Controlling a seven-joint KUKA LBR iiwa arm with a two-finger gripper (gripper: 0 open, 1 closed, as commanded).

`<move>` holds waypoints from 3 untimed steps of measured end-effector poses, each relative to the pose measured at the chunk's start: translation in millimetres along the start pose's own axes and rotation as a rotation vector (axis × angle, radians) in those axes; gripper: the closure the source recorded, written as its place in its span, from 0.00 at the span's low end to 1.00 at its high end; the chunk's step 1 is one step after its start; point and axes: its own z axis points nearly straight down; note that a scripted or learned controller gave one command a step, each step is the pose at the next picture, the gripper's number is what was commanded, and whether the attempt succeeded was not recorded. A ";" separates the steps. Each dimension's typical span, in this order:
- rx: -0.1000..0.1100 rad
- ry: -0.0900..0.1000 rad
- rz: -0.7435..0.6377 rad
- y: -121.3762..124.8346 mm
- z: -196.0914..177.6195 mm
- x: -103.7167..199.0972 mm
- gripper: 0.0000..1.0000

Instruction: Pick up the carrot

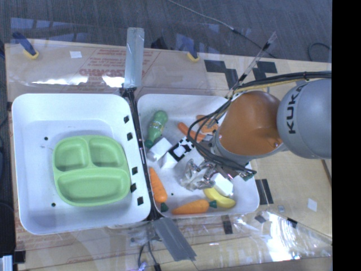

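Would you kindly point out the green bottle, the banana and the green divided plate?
green bottle [156, 126]: camera view, mid-body.
banana [219, 198]: camera view, middle of its curve.
green divided plate [90, 195]: camera view, near rim.

Grey arm [307, 117] marked "KUKA" in black, with an orange band [249, 124], black cables [271, 82], and a metallic gripper [197, 175].

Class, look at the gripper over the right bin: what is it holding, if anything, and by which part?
It cannot be told. The gripper sits low in the right bin, and the carrots lie apart from it.
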 end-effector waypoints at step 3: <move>-0.004 0.005 0.437 40.7 -11.8 -40.4 0.00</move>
